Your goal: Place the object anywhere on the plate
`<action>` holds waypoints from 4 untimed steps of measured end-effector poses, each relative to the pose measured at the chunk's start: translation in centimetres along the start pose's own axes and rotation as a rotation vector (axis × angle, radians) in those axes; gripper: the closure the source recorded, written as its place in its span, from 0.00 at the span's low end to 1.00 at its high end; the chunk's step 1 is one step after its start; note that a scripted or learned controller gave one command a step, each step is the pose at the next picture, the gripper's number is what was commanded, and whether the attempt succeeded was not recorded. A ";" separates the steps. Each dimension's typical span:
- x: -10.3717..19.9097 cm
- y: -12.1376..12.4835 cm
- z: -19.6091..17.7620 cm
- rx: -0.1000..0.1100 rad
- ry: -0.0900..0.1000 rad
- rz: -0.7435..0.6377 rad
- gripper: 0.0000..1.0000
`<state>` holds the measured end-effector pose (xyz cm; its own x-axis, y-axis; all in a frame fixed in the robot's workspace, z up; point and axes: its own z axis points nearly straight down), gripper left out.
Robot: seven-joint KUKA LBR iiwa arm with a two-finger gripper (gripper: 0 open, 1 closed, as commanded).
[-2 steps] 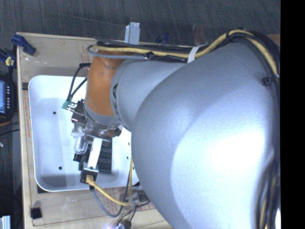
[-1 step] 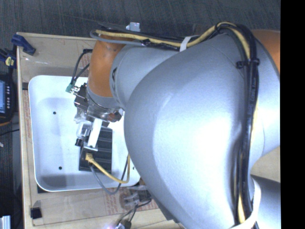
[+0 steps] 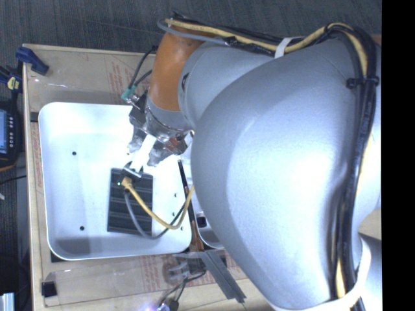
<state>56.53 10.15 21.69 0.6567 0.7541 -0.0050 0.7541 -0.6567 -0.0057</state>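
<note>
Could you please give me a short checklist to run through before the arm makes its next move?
1. Plate inside left bin: ok.
2. Gripper close over the plate's upper edge: ok.
3. Object between the fingers: cannot tell.
4. Yellow cable off the plate: not ok, it loops across it.
5. Right bin visible for checking: not ok, the arm covers most of it.

White bin [image 3: 65,173], left of bench: contains one dark ribbed rectangular plate [image 3: 130,203], lying flat near the bin's right side. Gripper [image 3: 144,162]: above the plate's upper edge, fingers apart, nothing between them. Grey arm [image 3: 279,167] with orange band [image 3: 167,63]: covers the right side. Yellow cable [image 3: 155,220]: loops across the plate.
</note>
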 end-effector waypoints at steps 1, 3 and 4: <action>4.8 2.4 8.1 0.000 0.001 0.154 1.00; 7.2 1.8 12.6 -0.002 0.002 -0.204 1.00; 8.1 4.9 12.4 -0.003 0.002 -0.639 1.00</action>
<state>65.49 13.03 9.21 0.0772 0.9970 0.0005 0.9970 -0.0772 -0.0037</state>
